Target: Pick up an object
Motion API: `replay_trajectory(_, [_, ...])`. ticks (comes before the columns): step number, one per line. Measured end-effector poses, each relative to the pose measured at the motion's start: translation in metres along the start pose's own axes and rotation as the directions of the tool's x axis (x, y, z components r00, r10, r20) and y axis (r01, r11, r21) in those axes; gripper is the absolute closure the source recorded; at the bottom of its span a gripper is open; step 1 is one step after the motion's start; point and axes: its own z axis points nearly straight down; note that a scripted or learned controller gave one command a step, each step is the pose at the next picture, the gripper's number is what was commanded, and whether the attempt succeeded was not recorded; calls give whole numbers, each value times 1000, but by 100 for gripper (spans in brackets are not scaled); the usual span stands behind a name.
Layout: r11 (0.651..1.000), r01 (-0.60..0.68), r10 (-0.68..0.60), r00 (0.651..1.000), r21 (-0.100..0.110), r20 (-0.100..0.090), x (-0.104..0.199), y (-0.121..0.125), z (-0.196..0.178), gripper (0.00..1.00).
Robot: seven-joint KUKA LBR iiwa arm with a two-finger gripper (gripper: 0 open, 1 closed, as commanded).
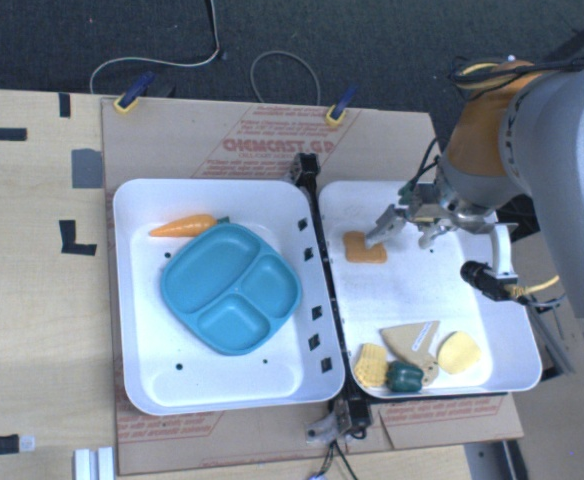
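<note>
Camera view shows an orange-brown block (365, 248) lying flat in the right bin (492, 353), near the left wall toward the far side. The gripper (408, 224) hangs just beside the block on its right, fingers spread apart and gripping nothing. For a clean pick, centre the fingers over the block, descend until they straddle it, then close. The divider between bins stands close on the block's left, so finger clearance there is tight. Bare bin floor lies to the right and front; a yellow piece (459, 352), a green piece (404, 376) and other items cluster at the near edge, well apart.
</note>
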Motion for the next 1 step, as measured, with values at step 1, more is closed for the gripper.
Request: replay_trajectory(1, [1000,3,-3,1000,-2,2,31,32,66,0])
